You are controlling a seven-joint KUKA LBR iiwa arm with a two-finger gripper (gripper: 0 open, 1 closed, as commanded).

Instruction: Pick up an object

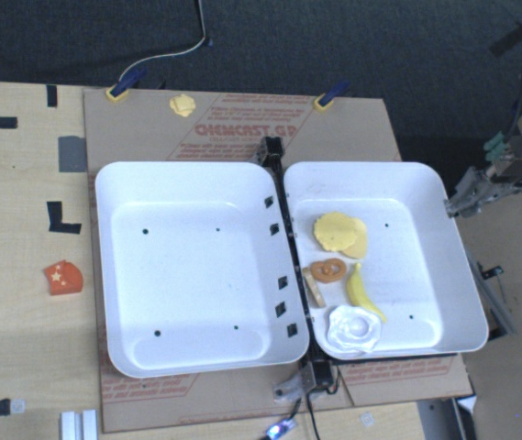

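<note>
The right bin [426, 183] holds several objects near its left wall: a flat yellow piece [340, 233], a brown ring-shaped piece [327, 269], a small tan stick [314, 291], a yellow banana [361, 292] and a crumpled white object [351, 329]. The gripper [479, 187] hangs at the far right, just outside the right bin's upper right rim and apart from every object. It appears as small grey parts against the dark background.
The left bin [114, 191] stands beside the right one on a cardboard sheet [242, 126]. A red-orange object [63, 278] lies on the bench at the left. A small yellow lump [183, 105] sits on the cardboard behind the bins. Clamps [125, 84] hold its back edge.
</note>
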